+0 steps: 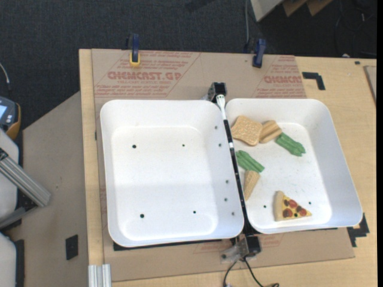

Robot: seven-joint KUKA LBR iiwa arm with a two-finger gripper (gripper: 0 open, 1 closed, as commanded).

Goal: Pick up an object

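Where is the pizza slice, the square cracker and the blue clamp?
pizza slice (290,207), camera view, on its topping.
square cracker (246,130), camera view, on its flat middle.
blue clamp (259,52), camera view, on its body at the board's far edge.

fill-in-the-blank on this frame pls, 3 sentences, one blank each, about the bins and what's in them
1. All the toy food lies in the ____ bin.
2. The pizza slice lies nearest that bin's ____ edge.
3. The number of green pieces, one and another, is ____.

Missing words: right; front; two
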